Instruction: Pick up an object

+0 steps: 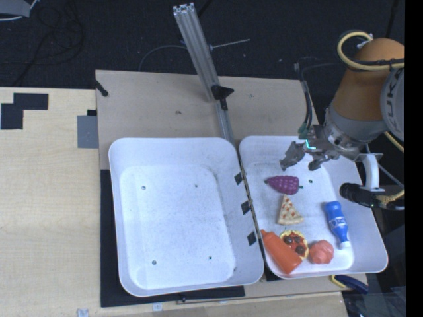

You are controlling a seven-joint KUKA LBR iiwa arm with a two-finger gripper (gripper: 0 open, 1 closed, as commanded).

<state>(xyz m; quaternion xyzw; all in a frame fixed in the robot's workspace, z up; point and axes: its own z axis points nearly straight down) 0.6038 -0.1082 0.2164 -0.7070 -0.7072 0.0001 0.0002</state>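
The arm is reaching in over the right bin [370, 259], and the gripper [303, 157] is hanging above the bin's upper part, just up and to the right of the grapes [283, 184]. The grapes look like the nearest candidate, lying apart from the other pieces with bare bin floor on every side.

To do this step well, the gripper should be centring itself over the bunch before coming down, with the fingers straddling its narrow width, not its length. A straight descent would be keeping the tips off the bin wall and the divider clips. The pizza slice [288, 211] is lying just below the grapes, so the lower finger needs to be landing in the gap between them. The bottle [336, 222], the carrot [279, 252], the round pizza [295, 242] and the pink ball [321, 251] are sitting well clear, crowded toward the bin's lower end.

The fingers [290, 158] are standing spread apart, one dark tip to the left and one to the right, with nothing between them. They are touching none of the objects and appear to be hovering above the bin floor. The left bin [125, 152] is resting beside it on the counter [46, 197].
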